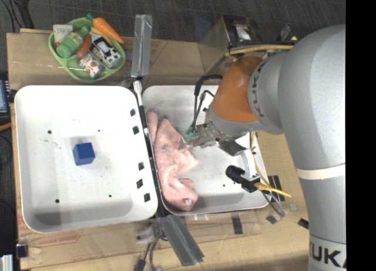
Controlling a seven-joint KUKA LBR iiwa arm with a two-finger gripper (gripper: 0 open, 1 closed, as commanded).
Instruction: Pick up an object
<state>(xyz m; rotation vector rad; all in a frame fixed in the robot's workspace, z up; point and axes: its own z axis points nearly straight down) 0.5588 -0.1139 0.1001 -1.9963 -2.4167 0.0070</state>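
The arm reaches in from the right and hangs low over the right bin (252,202), its orange band and wrist covering much of that bin's middle. The gripper (192,139) sits at the right edge of a pink cloth (170,161), which lies crumpled along the bin's left wall and runs from near the back down to the front. The tip appears to be at or touching the cloth, but the wrist hides the working end, so I cannot tell how wide the hand stands or whether any cloth is caught in it.

A blue cube (84,153) lies alone in the left bin (35,205), well apart from the arm. A green bowl (64,58) of toy food stands on the bench behind that bin.

Judgement: the approach to the cloth looks complete. The cloth lies flat on the bin floor with no part raised, so a secure grasp and the lift remain to be shown.
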